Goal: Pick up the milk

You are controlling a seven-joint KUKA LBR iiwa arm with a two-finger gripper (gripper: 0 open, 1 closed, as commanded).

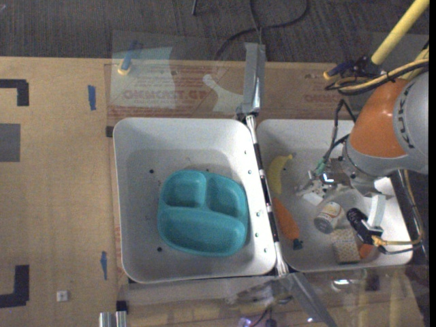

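Overhead, we look down on a tan bench (pixel 54 182) that carries two shallow white bins side by side. The grey arm (pixel 415 125) with its orange band (pixel 378 125) reaches in from the right, over the right bin (pixel 293 138).

The gripper (pixel 320 182) hangs low above the middle of that bin. Whether it is open or closed we cannot tell from this angle, and we see nothing that is clearly in its grasp.

What we take to be the milk (pixel 328 216) is a small pale container lying tilted on the bin floor. It sits just toward the near edge from the gripper, close to it, though we cannot say whether the two touch.

A banana (pixel 277 172) lies along the bin's left wall, and a carrot (pixel 287 222) lies below it along the same wall. A tan block (pixel 346 249) sits just beside the milk, toward the near right corner. Next to the block is a small orange-red thing (pixel 368 251), too hidden for us to name.

The left bin (pixel 136 142) holds a teal divided tray (pixel 202 212), set flat near its middle. A strip of blue tape (pixel 91 97) marks the bench to the left, and a black cable (pixel 272 5) loops on the dark floor beyond.
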